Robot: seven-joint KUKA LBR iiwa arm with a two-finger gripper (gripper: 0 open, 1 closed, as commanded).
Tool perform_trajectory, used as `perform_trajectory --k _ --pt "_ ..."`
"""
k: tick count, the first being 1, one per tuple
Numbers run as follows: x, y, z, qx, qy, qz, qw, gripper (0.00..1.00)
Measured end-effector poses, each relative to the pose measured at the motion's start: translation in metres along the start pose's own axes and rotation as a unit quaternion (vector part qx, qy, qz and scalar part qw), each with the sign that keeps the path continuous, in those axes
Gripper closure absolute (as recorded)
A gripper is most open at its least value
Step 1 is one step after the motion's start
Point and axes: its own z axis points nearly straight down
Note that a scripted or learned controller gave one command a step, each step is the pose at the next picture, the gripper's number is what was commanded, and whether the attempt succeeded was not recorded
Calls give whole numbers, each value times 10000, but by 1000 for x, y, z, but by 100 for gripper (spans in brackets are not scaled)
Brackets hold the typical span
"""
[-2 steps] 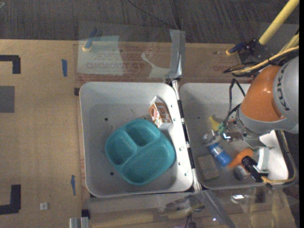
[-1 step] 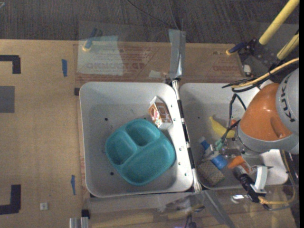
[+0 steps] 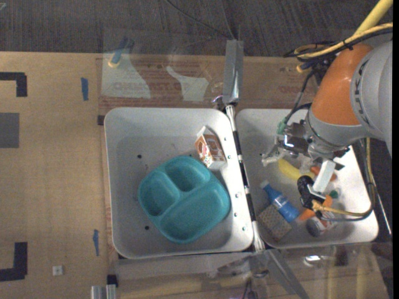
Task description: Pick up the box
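Your box [image 3: 211, 148] is a small carton with an orange, red and white printed face and a pale top edge, standing tilted in the left bin [image 3: 124, 136], near that bin's upper right corner and just beside the wall it shares with the right bin [image 3: 255, 129]. Its lower corner sits right at the rim of a teal divided plate [image 3: 184, 198], which fills much of the left bin's floor. Both bins are shallow and white, set side by side on a tan bench [image 3: 50, 185] marked with black corner brackets and bits of blue tape, and dark carpet [image 3: 93, 11] runs along the top of your view. A clear plastic sheet [image 3: 156, 73] lies on the bench above the bins. In the right bin you have a blue bottle [image 3: 280, 202], a speckled grey sponge [image 3: 274, 223], a yellow item [image 3: 288, 168] and some small orange pieces. The arm [image 3: 349, 92] reaches in from the right, its orange band bent over the right bin, well apart from the box. The gripper [image 3: 283, 147] hangs over that bin's clutter, and you cannot tell from here how its jaws stand.
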Motion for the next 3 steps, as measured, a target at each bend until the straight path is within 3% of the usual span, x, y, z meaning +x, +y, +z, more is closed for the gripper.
perform_trajectory --k 1,2,3 --pt "-61 -51 89 19 4 836 9965 0" --pt "-62 -51 80 20 -1 851 9964 100" --pt "-77 -47 96 -15 33 -486 9988 100"
